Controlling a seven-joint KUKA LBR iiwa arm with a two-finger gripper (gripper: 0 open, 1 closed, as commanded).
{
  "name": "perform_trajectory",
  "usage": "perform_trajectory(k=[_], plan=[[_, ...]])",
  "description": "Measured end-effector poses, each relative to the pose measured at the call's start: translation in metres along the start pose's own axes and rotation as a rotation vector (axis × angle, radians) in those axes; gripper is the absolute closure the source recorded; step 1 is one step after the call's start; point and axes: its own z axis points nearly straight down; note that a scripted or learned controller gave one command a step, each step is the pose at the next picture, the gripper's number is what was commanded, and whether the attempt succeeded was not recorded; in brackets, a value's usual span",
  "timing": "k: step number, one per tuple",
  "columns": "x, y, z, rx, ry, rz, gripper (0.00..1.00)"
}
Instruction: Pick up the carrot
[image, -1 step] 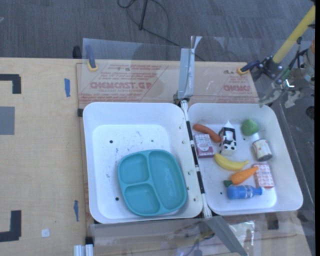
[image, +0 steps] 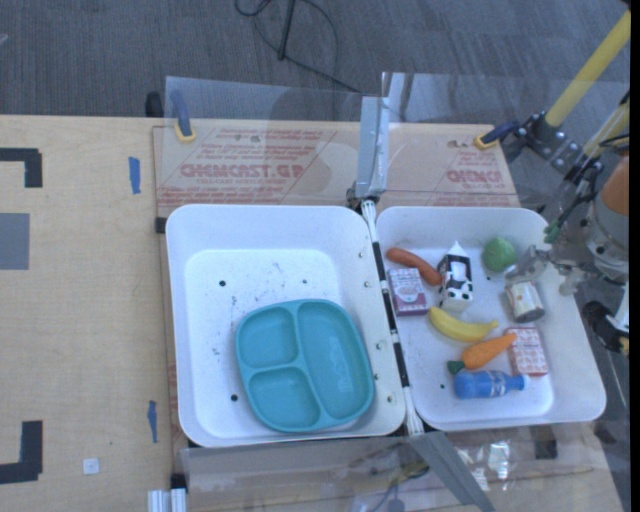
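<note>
The carrot (image: 488, 350) is orange with a small green top at its left end. It lies at a slant in the right bin (image: 580, 400), near the front, between a yellow banana (image: 460, 325) and a blue bottle (image: 487, 384). My gripper (image: 540, 264) reaches in from the right over the bin's far right part, beside a green ball (image: 499, 252) and above a small tin can (image: 523, 300). It is well behind the carrot, apart from it. The wrist hides much of the gripper.
The right bin also holds a reddish sausage (image: 413, 263), a black-and-white cow toy (image: 456, 280) and two small red-and-white boxes (image: 407, 291) (image: 528, 352). A teal divided plate (image: 300, 365) lies in the left bin (image: 200, 250). A metal divider post (image: 372, 150) stands behind the bins.
</note>
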Motion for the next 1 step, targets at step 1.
perform_trajectory(k=[1], plan=[[0.0362,-0.0787,0.0628,-0.029,-0.008,-0.099,0.0]])
